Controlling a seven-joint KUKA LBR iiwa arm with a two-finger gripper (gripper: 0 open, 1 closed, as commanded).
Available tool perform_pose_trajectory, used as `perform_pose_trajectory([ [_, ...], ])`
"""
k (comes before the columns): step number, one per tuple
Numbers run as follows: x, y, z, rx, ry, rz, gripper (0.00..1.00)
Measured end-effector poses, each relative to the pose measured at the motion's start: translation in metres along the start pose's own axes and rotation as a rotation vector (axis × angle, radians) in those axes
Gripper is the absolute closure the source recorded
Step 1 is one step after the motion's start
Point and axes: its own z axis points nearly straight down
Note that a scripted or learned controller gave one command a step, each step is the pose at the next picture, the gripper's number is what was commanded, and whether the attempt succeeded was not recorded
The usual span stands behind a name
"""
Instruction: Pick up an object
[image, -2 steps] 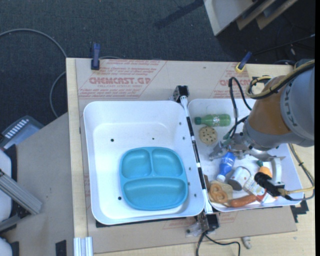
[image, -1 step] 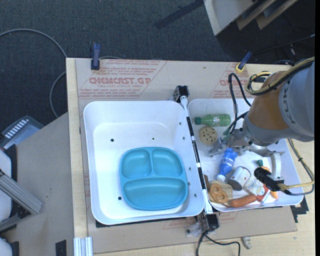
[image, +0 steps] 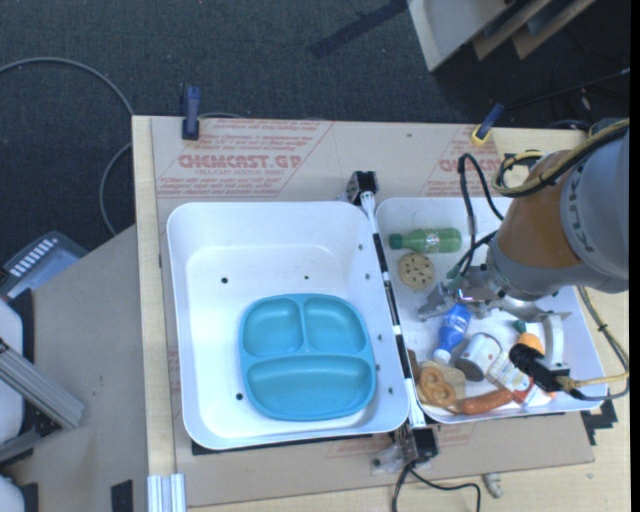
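Blue divided plate in left bin

My arm covers the right bin's three o'clock side; I can't make out the hand's fingers.

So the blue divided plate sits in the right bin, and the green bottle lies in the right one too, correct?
Not quite. The camera view shows the blue divided plate in the left bin; the green bottle does lie in the right bin.
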Motion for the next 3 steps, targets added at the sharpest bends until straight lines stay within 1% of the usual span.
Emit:
perform_pose_trajectory([
  [1,0.0096,-0.0070,0.0000,0.000,0.000,0.000,0.00],
  [2,0.0017,-0.0080,0.0000,-0.001,0.000,0.000,0.00],
  [3,0.0024,-0.0028,0.0001,-0.002,-0.001,0.000,0.00],
])
